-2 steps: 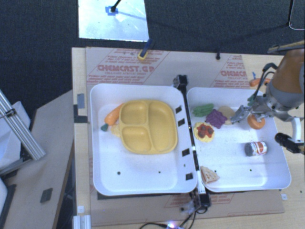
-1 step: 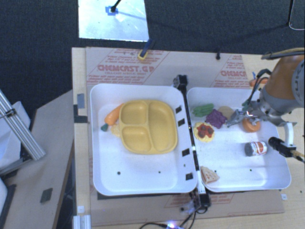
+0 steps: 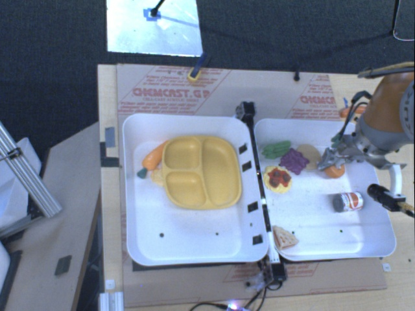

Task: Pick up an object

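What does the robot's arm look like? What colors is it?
The arm is chunky and rounded, grey with a wide orange band above the wrist. Thin dark cables loop beside the band. At its tip sits the end effector, a small grey metal part. A black stubby piece with a white bracket sticks out below the arm.

I work in a robotics lab, not a home or kitchen: my worktop (image 3: 214, 83) is a raw board still wearing printed protective film, standing on dark carpet (image 3: 52, 44). Two white bins (image 3: 139, 238) hold toy food and a yellow divided plate (image 3: 198, 172), a calibration sheet (image 3: 154, 18) lies on the floor, and aluminium framing (image 3: 26, 173) and loose cables (image 3: 259, 284) surround everything.
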Controlling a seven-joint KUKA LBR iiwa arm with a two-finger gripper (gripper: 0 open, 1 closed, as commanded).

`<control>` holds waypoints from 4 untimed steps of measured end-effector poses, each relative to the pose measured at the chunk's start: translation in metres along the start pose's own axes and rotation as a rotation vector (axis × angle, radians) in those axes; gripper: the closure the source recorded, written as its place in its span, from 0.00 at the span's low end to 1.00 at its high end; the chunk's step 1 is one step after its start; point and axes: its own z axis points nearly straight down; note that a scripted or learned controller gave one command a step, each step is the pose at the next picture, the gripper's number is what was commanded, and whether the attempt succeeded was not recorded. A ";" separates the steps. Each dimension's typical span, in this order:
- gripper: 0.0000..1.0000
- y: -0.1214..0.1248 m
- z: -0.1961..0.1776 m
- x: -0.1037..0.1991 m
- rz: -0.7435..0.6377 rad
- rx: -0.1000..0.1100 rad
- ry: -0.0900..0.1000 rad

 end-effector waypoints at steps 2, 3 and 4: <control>1.00 0.004 -0.094 0.005 -0.002 0.000 0.000; 1.00 0.006 -0.120 0.005 -0.002 0.002 0.001; 1.00 0.024 -0.123 0.053 -0.007 0.002 0.003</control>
